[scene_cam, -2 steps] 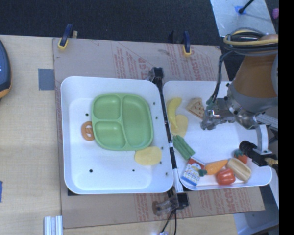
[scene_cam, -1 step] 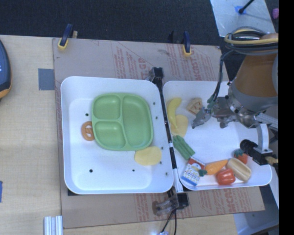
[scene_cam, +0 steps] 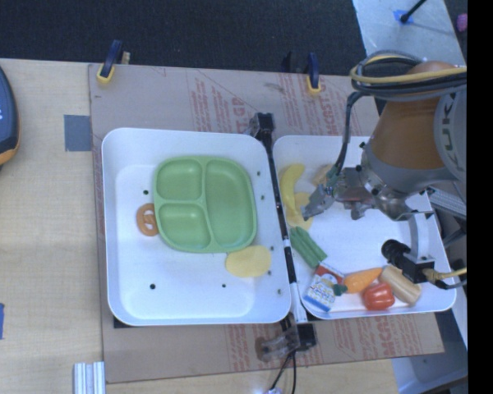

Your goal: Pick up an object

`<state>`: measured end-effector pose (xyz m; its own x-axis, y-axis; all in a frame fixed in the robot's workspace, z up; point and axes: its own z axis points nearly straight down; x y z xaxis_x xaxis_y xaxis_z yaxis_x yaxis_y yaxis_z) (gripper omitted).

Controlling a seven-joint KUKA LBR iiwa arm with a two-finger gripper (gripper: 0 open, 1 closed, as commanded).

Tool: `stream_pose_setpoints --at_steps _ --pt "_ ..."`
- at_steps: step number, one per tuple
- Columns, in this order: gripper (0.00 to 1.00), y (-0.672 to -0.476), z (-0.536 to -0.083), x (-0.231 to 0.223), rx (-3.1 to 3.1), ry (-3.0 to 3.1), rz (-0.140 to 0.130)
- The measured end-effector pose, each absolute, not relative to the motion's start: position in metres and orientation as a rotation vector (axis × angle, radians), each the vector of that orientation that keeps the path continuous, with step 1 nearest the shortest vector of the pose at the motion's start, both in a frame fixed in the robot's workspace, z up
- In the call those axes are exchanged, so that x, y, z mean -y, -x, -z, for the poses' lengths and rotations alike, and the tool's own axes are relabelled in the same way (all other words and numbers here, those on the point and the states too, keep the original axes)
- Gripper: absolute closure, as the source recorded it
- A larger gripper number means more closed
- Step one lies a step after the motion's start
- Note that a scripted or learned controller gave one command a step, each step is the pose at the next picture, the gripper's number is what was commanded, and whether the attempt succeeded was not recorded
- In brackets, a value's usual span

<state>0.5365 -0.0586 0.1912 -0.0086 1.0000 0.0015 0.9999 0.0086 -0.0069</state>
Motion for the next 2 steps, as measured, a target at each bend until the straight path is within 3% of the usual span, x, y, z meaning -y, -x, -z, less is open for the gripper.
stream_pose_setpoints --at_steps 1,2 --pt "0.0 -0.526 -0.191 0.038 2.226 2.208 -0.008" --pt "0.0 -0.552 -0.103 0.097 2.221 2.217 -0.01"
